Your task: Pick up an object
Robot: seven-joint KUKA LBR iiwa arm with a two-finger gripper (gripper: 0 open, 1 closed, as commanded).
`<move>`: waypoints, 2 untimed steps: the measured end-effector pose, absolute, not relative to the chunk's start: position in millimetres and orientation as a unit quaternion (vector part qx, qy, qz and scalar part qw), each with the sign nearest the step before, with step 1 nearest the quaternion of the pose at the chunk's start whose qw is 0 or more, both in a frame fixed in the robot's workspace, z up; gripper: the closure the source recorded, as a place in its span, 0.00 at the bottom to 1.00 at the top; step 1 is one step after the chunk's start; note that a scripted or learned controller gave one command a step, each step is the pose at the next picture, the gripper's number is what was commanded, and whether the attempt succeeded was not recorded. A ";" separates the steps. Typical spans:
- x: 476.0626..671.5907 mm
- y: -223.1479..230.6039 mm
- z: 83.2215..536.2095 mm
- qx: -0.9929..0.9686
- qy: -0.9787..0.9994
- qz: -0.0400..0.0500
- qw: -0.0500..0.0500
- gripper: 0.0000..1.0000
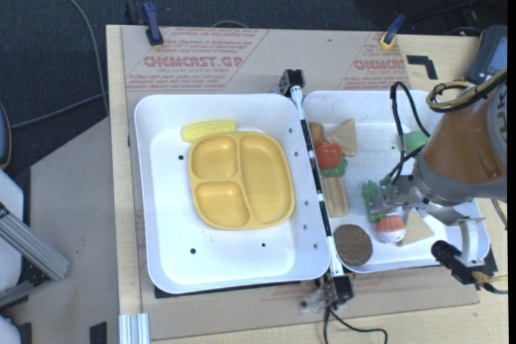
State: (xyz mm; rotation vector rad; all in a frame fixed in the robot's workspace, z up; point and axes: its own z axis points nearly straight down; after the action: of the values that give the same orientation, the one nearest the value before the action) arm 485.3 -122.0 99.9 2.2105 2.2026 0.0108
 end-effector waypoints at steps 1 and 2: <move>484.1 -121.8 98.4 0.708 0.706 0.002 0.009 0.00; 521.9 -101.1 84.4 0.707 0.707 0.000 0.001 0.00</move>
State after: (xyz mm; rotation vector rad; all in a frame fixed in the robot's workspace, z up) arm 521.9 -101.1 84.4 2.2192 2.2213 0.0006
